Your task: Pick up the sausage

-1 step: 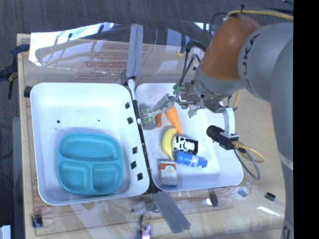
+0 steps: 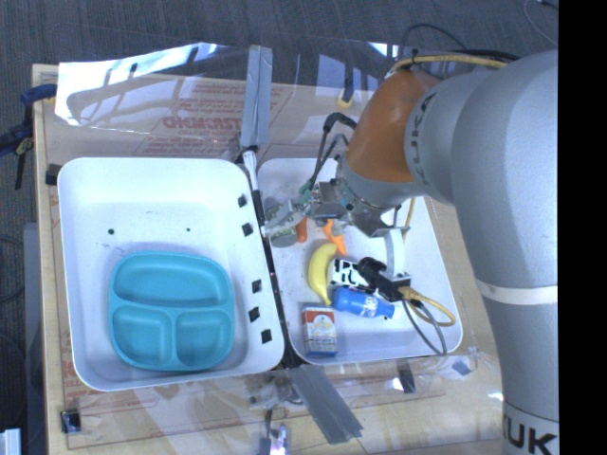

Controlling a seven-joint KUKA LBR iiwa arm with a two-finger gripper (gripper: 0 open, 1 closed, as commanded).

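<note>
Two shallow white bins sat side by side on the bench (image 2: 142, 401). The left bin (image 2: 85, 188) carried a teal divided tray (image 2: 173, 311) lying flat toward its near side, well apart from everything the task concerned; it looked parked there simply to keep it out of the working side. The right bin (image 2: 436, 335) held the clutter, bunched toward its left and middle. Just beside the divider lay a greyish, crumpled object (image 2: 281, 222), and touching it on the right a small orange-red piece (image 2: 302, 228), which was perhaps the sausage, though the view was too poor there to be sure. Below these lay a yellow banana (image 2: 320, 273), a small carton with a red and white face (image 2: 321, 330), a black-and-white patterned item (image 2: 345, 273) and a blue bottle-like thing (image 2: 360, 302), all close together.

Over that cluster hung the gripper (image 2: 327, 218), at the end of the grey arm (image 2: 493, 159) with its orange band (image 2: 389, 131), reaching in from the right. Its low stance above the orange-red piece suggested a descent aimed at it. Whether the fingers were apart or together could not be told, since the wrist and cables covered them, and nothing was seen between them.
</note>
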